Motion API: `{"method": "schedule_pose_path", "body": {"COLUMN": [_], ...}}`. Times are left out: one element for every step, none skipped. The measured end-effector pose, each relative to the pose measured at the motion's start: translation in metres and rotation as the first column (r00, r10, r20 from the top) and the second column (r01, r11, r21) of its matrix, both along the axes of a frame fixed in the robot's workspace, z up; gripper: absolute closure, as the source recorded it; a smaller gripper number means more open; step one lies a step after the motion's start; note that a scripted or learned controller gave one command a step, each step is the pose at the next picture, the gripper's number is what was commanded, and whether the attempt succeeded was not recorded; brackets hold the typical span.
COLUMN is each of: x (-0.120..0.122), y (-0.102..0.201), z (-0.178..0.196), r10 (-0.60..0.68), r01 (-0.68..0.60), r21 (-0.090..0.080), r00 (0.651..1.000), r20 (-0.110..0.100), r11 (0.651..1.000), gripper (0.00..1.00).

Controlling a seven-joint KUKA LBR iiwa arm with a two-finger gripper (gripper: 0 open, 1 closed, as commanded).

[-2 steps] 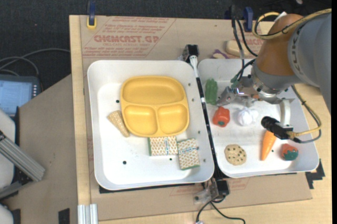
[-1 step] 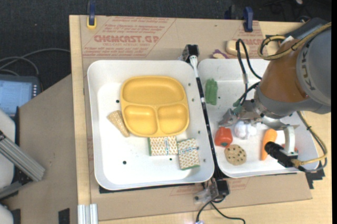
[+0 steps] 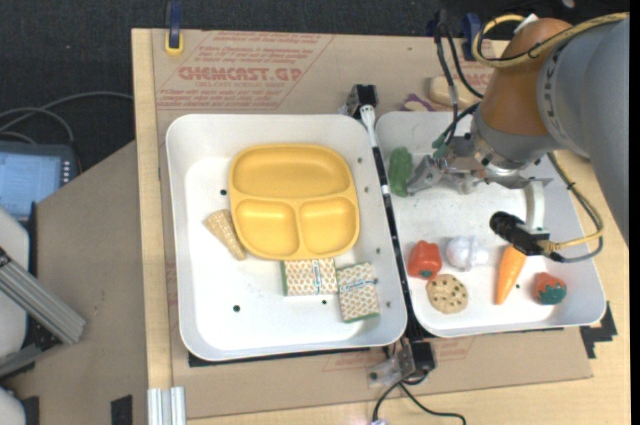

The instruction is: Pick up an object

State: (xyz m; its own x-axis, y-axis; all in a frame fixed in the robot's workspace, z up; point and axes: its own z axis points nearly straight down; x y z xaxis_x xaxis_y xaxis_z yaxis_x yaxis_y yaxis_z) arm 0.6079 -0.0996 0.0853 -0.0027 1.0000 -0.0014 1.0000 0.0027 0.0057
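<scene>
Over the right bin point(image 3: 470, 209), near its back left corner, the claw point(image 3: 425, 175) hangs low. It sits at the end of the big grey and orange arm point(image 3: 560, 83), which comes in from the right. I cannot tell if the claw is open or closed, because the arm blocks much of it. I cannot see anything held in it.

Just beside the claw, on its left, lies a green thing point(image 3: 400, 171). It rests by the wall between the two bins. I cannot tell if the claw touches it.

Closer to the front of the same bin lie more small things. A red pepper point(image 3: 424, 259) is on the left, with a pale lump point(image 3: 462, 251) just beside it. A round cookie point(image 3: 446, 293) lies in front of those two. An orange carrot point(image 3: 509, 273) lies to their right, with its tip toward the front. A small red thing with a green top point(image 3: 548, 288) is near the right wall.

Well apart from the claw, the left bin point(image 3: 200, 163) holds a yellow plate point(image 3: 295, 200) with three parts. A tan cracker point(image 3: 224, 233) lies at the plate's left edge. Two small packets point(image 3: 310, 276) lie side by side in front of the plate.

Both bins sit on a brown surface point(image 3: 250, 73).
</scene>
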Motion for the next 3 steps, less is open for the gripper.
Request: {"method": "schedule_pose_path", "body": {"x": [-0.002,0.063,0.057], "y": [0.000,-0.034,0.009], "z": [0.010,0.104,0.037], "r10": [-0.002,-0.002,0.001], "r01": [0.002,0.002,-0.001], "r21": [0.000,-0.004,0.005], "r00": [1.000,1.000,1.000], "r20": [-0.001,0.010,-0.014], "r11": [1.000,1.000,1.000], "gripper": [1.00,1.00,1.00]}}
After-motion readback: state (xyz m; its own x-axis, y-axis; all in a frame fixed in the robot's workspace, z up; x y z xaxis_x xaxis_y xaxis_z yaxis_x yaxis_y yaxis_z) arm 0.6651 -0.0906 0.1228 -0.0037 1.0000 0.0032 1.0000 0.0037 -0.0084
